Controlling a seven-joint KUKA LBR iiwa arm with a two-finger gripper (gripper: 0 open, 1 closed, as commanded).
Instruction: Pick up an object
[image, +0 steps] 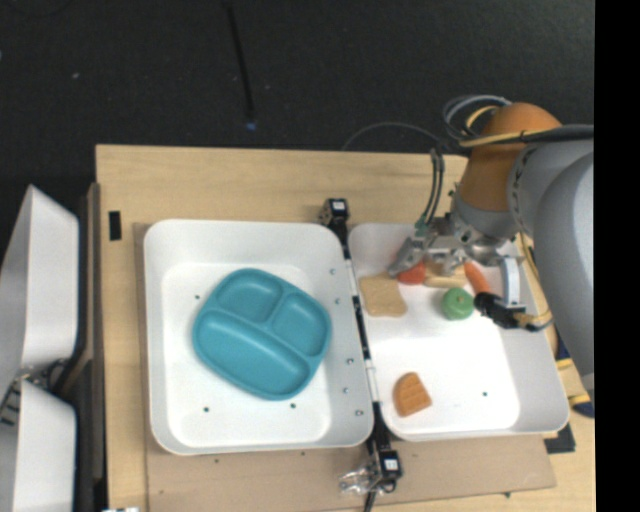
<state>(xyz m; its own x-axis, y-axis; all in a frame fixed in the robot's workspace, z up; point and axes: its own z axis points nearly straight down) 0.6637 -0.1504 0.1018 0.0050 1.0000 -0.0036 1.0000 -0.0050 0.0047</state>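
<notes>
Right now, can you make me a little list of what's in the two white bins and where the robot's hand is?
left bin: blue divided plate
right bin: tan flat piece, green round thing, orange-brown chunk, something red and orange under the gripper
gripper: over the right bin's far end
holding anything: cannot tell

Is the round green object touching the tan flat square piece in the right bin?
Apart. The camera view shows white bin floor between the green object and the tan piece.
</notes>
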